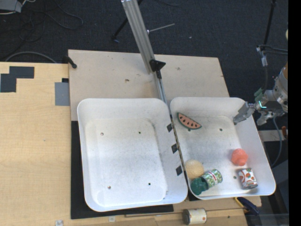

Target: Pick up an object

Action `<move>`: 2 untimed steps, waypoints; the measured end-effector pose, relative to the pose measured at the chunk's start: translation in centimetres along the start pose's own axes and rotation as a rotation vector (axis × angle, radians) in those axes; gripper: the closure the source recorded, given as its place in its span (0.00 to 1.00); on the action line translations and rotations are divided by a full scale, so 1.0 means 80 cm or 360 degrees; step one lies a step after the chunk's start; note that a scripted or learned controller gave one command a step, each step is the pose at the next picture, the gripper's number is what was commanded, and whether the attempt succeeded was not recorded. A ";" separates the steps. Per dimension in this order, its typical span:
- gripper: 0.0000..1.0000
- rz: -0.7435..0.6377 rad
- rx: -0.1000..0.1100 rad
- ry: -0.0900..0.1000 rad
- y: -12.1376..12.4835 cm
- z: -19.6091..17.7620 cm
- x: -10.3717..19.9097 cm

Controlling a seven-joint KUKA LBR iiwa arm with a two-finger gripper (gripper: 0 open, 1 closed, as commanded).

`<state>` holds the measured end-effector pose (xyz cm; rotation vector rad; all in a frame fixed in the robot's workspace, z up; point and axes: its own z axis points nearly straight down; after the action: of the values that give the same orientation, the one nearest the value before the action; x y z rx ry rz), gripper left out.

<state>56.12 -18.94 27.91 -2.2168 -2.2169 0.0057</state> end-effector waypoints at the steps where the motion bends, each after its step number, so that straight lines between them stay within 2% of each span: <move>1: 0.00 -0.0001 -0.0008 -0.0002 0.001 -0.003 0.000; 2: 0.00 0.0000 0.0000 0.0000 -0.004 0.052 -0.001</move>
<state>55.78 -18.97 23.77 -2.2171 -2.2168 0.0055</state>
